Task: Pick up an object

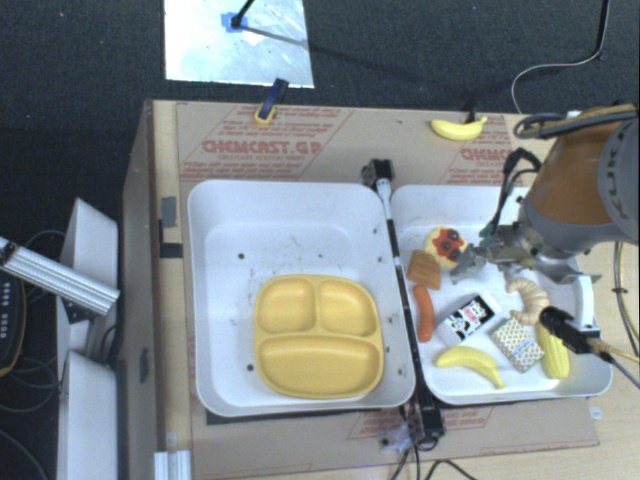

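Observation:
The right bin (470, 196) holds several toy foods. A yellow and red toy (444, 242) lies by its left wall, with a brown slice (423, 268) and an orange sausage (424, 313) below it. Further right lie a black and white carton (470, 317), a banana (472, 363), a patterned box (515, 343), a pale croissant (525, 291) and a yellow corn cob (553, 355). My gripper (483, 252) hangs low over the bin's middle, just right of the yellow and red toy. Nothing shows between its tips.
The left bin (230, 218) carries a yellow divided tray (318, 335). A second banana (457, 127) lies on the cardboard behind the right bin. The grey and orange arm (580, 193) covers the right bin's far right part. Cables trail at the right.

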`<state>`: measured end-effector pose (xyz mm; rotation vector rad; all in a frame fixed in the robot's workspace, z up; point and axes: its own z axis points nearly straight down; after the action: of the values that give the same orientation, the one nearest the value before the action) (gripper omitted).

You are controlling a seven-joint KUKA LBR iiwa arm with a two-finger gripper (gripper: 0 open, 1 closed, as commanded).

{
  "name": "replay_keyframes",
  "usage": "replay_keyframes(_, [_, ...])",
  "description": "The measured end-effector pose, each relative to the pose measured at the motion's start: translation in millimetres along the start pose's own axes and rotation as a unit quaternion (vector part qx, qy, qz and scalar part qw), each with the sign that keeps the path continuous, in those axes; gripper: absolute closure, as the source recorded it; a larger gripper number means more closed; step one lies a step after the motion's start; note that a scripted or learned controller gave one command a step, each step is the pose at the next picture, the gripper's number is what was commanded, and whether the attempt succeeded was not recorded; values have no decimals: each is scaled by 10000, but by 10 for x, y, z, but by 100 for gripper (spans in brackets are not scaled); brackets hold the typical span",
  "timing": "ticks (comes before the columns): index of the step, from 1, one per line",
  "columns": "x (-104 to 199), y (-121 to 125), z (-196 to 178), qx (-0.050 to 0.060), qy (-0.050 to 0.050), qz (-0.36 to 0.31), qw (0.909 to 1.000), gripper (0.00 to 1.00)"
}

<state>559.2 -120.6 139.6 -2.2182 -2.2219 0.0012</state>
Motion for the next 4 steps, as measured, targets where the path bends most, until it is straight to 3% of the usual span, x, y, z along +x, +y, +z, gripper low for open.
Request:
replay_keyframes(1, [148,595,492,-68,-6,-14,10000,0])
replay_keyframes(2, [182,-107,492,-102,-35,14,9999,0])
replay_keyframes(3, [-875,-382,398,-46,-30,8,10000,0])
replay_keyframes(4, [-239,-126,496,-86,-19,-1,10000,0])
